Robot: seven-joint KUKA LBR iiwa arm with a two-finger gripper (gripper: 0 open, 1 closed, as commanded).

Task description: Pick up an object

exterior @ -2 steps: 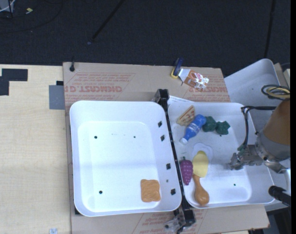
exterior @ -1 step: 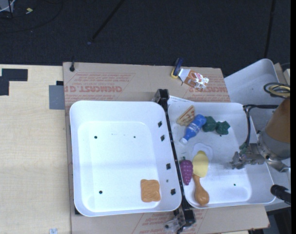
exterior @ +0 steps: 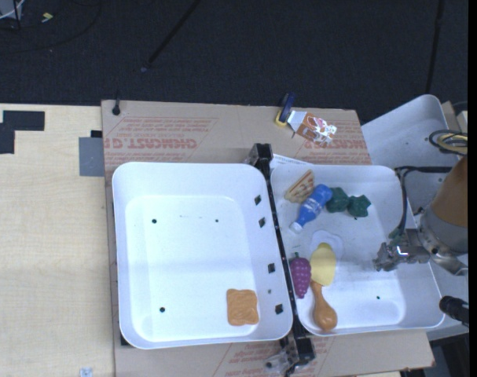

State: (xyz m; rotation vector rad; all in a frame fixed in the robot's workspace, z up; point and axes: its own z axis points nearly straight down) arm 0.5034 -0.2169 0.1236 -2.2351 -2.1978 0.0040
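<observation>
while the gripper (exterior: 389,255) hangs low over the right bin (exterior: 411,309) near its right wall, nothing sits between its fingers, so the step in hand reads as approach, not lift. whether the gripper is released or clenched cannot be told; it is small and blurred against the white floor.

candidates in the right bin: a blue bottle (exterior: 310,207) lying tilted, a green toy (exterior: 348,203) just right of it, a tan block (exterior: 299,185) at the upper left corner, a yellow piece (exterior: 324,264) at mid-bin with a purple thing (exterior: 300,276) touching its left side, and an orange spoon-like thing (exterior: 323,309) below them. left bin (exterior: 144,183) carries one orange square (exterior: 242,306) near its lower right corner, well apart from the arm.

nearest target is probably the yellow piece, left of the gripper with bare floor between. next move calls for a shift left, a drop over one item, then closing on it. the yellow, purple and orange cluster is packed tight, so a clean single grasp looks hard; the bottle or green toy stands freer. the worktop (exterior: 49,234) left of the bins is out of play.
</observation>
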